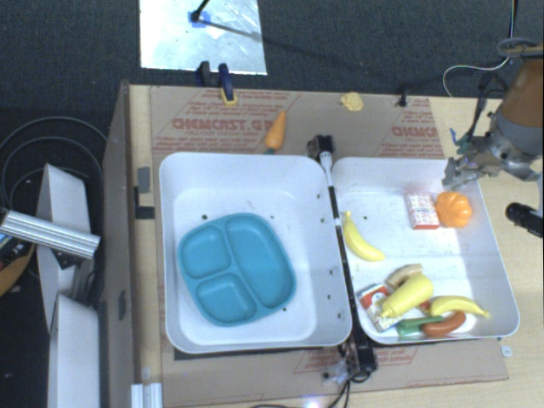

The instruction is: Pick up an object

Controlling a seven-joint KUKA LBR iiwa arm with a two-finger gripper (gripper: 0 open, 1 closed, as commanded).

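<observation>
Counted are two shallow white plastic bins (246, 177), one blue sectioned tray (235, 267) at nine o'clock, and two yellow bananas (361, 240), one orange pumpkin (454, 210) and one yellow bottle (405, 297) at four.

Dark carpet floor (68, 41) surrounds the bench, with a shiny metal sheet (202, 24) lying beyond a cardboard-covered top (229, 121).

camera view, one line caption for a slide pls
Claw poised above orange pumpkin toy in right bin; blue tray in left.
</observation>
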